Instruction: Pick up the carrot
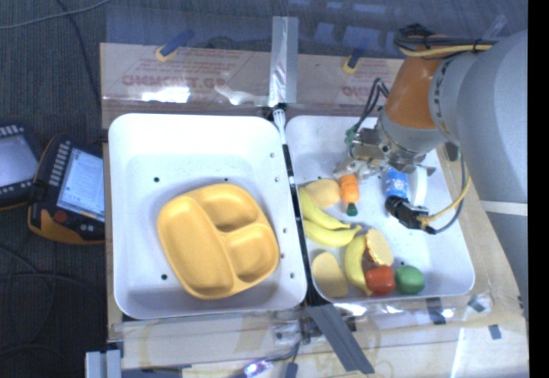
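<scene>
The carrot point(348, 189) is small and orange with a green stub at its near end. It lies in the upper middle of the right bin point(446, 235), beside a pale yellow fruit point(322, 192). My gripper point(362, 165) hangs right over the carrot's far end, at or just above it. The grey arm with its orange band point(410, 99) comes in from the upper right. Whether the carrot is gripped is hidden by the wrist.
Two bananas point(324, 227), a third banana point(353, 258), a cut fruit slice point(378, 247), a red tomato point(379, 280), a green lime point(411, 279) and a pale round piece point(328, 273) crowd the right bin's near half. A yellow divided plate point(219, 239) lies in the left bin point(137, 153).
</scene>
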{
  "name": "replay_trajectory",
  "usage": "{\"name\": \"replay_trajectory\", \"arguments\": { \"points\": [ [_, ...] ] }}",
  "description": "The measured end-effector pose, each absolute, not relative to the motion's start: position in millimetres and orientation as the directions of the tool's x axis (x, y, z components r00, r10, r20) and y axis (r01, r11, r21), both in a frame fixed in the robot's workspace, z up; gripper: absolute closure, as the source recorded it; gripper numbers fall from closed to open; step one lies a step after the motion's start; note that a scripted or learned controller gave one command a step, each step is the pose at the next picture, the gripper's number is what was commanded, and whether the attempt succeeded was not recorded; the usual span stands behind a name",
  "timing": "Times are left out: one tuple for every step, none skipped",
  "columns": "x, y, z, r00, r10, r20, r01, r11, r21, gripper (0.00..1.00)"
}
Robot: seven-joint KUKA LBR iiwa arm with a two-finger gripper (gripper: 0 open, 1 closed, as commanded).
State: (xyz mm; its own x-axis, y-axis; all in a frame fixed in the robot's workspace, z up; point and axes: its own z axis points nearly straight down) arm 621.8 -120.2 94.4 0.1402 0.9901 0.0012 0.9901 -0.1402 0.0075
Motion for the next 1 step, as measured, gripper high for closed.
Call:
{"name": "replay_trajectory", "arguments": {
  "points": [
    [617.0, -56.4, 208.9, 0.186, 0.982, -0.002, 0.982, -0.186, -0.002, 1.0]
  ]
}}
